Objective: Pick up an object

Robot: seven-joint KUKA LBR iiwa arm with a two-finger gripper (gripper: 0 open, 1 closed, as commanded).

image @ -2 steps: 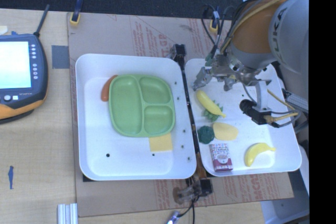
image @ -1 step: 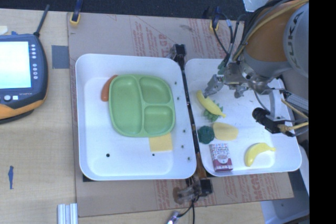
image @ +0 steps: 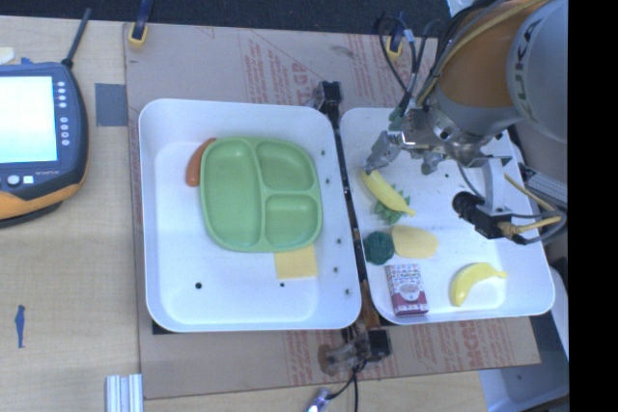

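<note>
Gripper (image: 383, 152) above right bin (image: 526, 304), fingers spread, grasping nothing; banana (image: 386, 192) just below it; green broccoli (image: 378, 247), yellow lemon (image: 415, 240), red box (image: 407, 289) nearer bin's front

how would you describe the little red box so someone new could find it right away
Look in the right-hand shallow white bin, along its near edge. The small red rectangular box lies there, left of a yellow banana-shaped toy and just below a dark green lumpy toy. It is the bin's one red, square-cornered item.
</note>
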